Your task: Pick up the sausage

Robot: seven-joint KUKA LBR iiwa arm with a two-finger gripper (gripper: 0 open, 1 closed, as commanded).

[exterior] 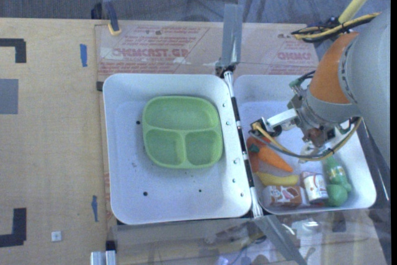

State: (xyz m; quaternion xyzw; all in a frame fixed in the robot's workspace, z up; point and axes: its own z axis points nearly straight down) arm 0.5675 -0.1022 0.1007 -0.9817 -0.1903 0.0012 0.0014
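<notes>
In the right bin (248, 96), a reddish-brown piece that looks like the sausage (284, 195) lies against the front wall. It sits just below a yellow banana (279, 179) and left of a small can (315, 188). My gripper (313, 141) hangs over the middle of this bin, under the orange-banded wrist (329, 80). It is above and to the right of the sausage, clearly apart from it. The wrist and cables hide its tip.
An orange carrot (272, 159) lies at the bin's left side, and a green toy (335, 182) sits at the front right. The left bin (118, 152) holds a green divided plate (182, 131). A metal divider (234, 115) separates the bins.
</notes>
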